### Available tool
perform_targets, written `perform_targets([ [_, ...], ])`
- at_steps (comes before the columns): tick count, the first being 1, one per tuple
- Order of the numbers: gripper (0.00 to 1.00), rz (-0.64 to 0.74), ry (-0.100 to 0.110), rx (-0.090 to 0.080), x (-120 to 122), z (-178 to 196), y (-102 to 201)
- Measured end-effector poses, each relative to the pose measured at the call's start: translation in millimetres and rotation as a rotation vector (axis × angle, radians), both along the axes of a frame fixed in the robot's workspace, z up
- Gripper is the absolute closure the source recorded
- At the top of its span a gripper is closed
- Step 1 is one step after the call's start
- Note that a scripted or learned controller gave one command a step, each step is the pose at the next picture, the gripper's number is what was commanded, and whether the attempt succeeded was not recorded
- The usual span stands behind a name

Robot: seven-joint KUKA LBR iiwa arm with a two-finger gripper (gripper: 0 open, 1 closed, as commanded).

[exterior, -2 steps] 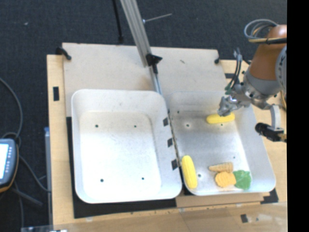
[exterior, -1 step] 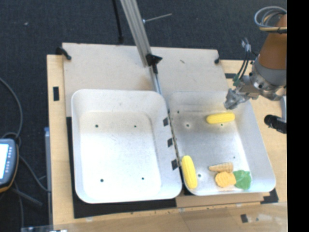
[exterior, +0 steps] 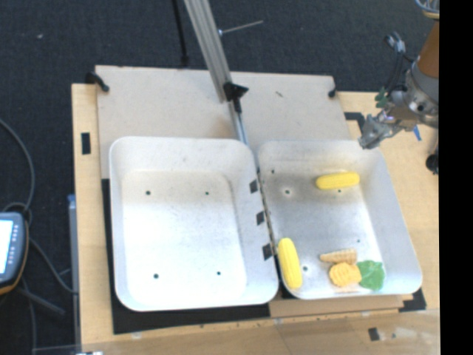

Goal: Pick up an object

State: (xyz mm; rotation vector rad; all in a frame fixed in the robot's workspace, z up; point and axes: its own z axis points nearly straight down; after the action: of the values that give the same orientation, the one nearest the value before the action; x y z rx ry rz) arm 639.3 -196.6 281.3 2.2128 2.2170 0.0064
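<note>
The right bin (exterior: 384, 198) holds several toy foods. A yellow corn cob (exterior: 338, 181) lies near its back wall. A second yellow corn cob (exterior: 289, 262) rests along the left wall at the front. A tan ridged piece (exterior: 338, 257), a round yellow waffle piece (exterior: 344, 274) and a green leafy piece (exterior: 371, 274) cluster in the front right corner. My gripper (exterior: 373, 133) hangs above the bin's back right corner, high over the bench, away from all the objects. Nothing shows between its fingers.
The left bin (exterior: 126, 220) sits beside the right one, with black clips along their shared edge. A slanted aluminium rail (exterior: 211, 43) rises behind the bins. A handheld pendant (exterior: 11, 246) lies off the bench at the left.
</note>
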Motion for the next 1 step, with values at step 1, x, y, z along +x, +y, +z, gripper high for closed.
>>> perform_targets([
  [1, 1.0, 0.003, 0.006, 0.002, 16.3, -10.1, 48.3],
])
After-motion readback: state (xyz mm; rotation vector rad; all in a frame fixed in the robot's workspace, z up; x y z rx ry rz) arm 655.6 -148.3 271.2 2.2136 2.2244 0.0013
